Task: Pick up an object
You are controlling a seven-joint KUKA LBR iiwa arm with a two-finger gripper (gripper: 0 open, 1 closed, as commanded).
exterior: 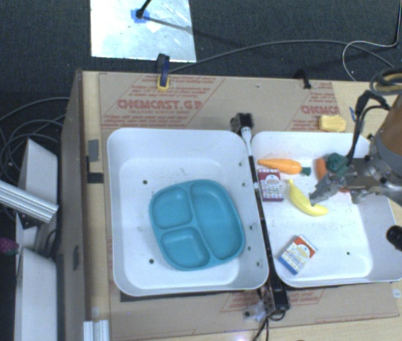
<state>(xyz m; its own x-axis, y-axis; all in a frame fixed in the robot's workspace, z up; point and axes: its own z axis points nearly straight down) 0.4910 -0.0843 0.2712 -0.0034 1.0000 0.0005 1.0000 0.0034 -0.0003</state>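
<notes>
In the right bin (343,265) lie a yellow banana (301,198), an orange carrot (280,165), a small red-and-white box (270,185), a blue, white and orange carton (297,253) and a red item with a green top (322,167). My gripper (324,190) reaches in from the right and sits low over the bin, right at the banana's right end. Its body partly covers the red item. Nothing shows clearly held in it.
The left bin (126,190) holds a blue divided plate (197,224). A yellow block (332,123) lies on the cardboard behind the right bin. Cables run along the back of the bench, and a black clamp (243,123) sits where the bins meet.
</notes>
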